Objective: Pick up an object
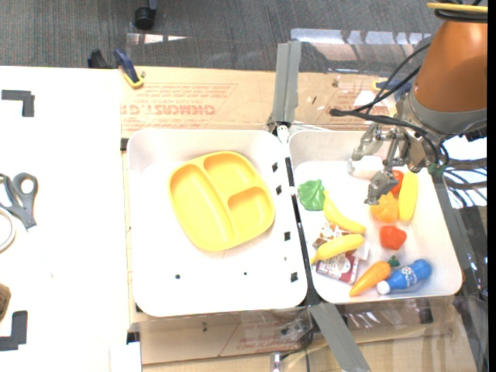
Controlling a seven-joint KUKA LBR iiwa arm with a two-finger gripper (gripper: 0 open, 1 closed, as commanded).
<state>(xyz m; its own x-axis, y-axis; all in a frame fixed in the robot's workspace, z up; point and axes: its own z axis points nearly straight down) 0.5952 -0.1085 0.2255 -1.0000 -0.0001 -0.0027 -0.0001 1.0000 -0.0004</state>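
Observation:
My gripper [381, 183] hangs over the upper right part of the right bin [341, 152], just above an orange toy [385, 210] and beside a yellow piece [408, 195] and a small red piece [397, 178]. Other items in that bin are a green toy [311, 194], two yellow bananas [342, 217] [339, 247], a red toy [392, 237], a carrot [370, 277], a blue and white bottle [406, 277] and a small printed packet [338, 267]. I see nothing gripped between the fingers.
The left bin [155, 277] holds a yellow divided plate [222, 200]. A white table with scissors [22, 196] lies at the left. Cables [387, 91] trail from the arm's wrist over the right bin's far edge.

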